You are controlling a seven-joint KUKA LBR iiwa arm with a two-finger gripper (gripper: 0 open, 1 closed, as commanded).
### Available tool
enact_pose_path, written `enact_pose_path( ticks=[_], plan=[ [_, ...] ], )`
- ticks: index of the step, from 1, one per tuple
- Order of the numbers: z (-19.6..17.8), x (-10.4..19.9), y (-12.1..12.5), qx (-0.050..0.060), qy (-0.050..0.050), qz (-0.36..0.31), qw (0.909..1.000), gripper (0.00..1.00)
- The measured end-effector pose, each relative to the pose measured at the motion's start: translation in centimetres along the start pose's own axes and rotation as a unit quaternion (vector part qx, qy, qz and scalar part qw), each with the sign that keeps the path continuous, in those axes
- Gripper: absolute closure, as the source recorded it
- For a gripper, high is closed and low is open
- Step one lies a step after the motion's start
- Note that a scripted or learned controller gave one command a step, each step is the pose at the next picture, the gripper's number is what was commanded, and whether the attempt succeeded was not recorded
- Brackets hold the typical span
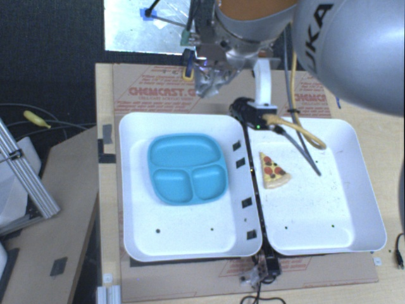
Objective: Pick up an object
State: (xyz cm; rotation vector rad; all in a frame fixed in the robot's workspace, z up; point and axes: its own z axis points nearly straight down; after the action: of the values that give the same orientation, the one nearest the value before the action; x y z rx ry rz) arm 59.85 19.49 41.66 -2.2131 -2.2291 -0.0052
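Pizza slice (274, 170) lies flat in the right bin (354, 233), near the divider. Gripper (212, 84) hangs well apart above the far rim; its state cannot be told. Risk: the thin, flat toy slips the pinch.

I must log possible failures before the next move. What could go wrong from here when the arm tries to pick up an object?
1. The pizza slice lies flat and close to the divider; a descent slightly off could strike that edge.
2. The blue plate is wide and shallow, so the gripper may slip off it.
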Motion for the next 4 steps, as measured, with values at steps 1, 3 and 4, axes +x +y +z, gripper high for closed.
enact_pose_path(
  ticks=[1, 3, 4],
  plan=[
    [-4.1, 4.3, -1.5, -0.002, 0.000, 0.000, 1.0000, 1.00],
    [-0.3, 3.0, -11.2, 0.002, -0.002, 0.004, 1.0000, 1.00],
    [11.5, 4.0, -11.3, 0.005, -0.003, 0.003, 1.0000, 1.00]
  ],
)
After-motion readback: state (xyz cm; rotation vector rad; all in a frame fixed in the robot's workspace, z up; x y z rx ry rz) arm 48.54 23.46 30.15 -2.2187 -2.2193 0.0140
